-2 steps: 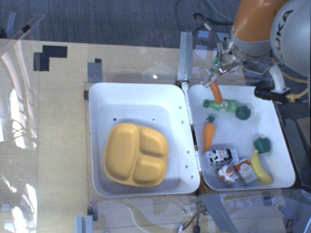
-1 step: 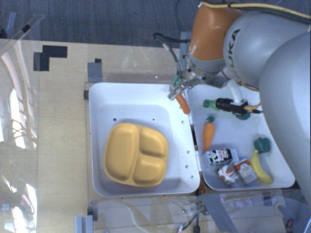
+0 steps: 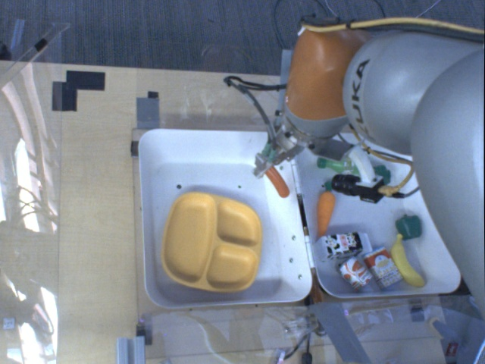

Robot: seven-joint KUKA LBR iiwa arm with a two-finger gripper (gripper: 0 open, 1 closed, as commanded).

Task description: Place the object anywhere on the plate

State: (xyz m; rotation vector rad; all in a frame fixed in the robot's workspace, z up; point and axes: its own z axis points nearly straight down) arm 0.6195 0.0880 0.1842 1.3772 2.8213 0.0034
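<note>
A pale wooden bench [image 3: 83,226] carries two shallow white bins side by side, with dark carpet beyond its far edge; nearest the camera in the right bin [image 3: 447,279] lie two small cartons [image 3: 370,270], a black-and-white carton [image 3: 342,243] just behind them, and a banana [image 3: 408,262] to their right; a little farther in sit a small green piece [image 3: 408,227] and a carrot [image 3: 324,212], the carrot's thin end toward the camera; green items [image 3: 333,162] lie farther back, under the arm.

In the left bin [image 3: 155,165] a yellow plate [image 3: 212,240] with three compartments occupies the near half; beyond it, close to the bin's right wall, a small orange-red sausage-shaped object [image 3: 277,182] sits at the tip of the gripper [image 3: 270,163]; its long axis runs diagonally, upper end toward the far left at the fingers, lower end pointing near and right toward the wall between the bins; it is apart from the plate and off to the plate's far right; the fingers appear closed around its upper end, though the contact is small and hard to judge.

The grey arm [image 3: 424,105], orange band [image 3: 322,70] above the wrist, reaches in from the right at the far side.
</note>
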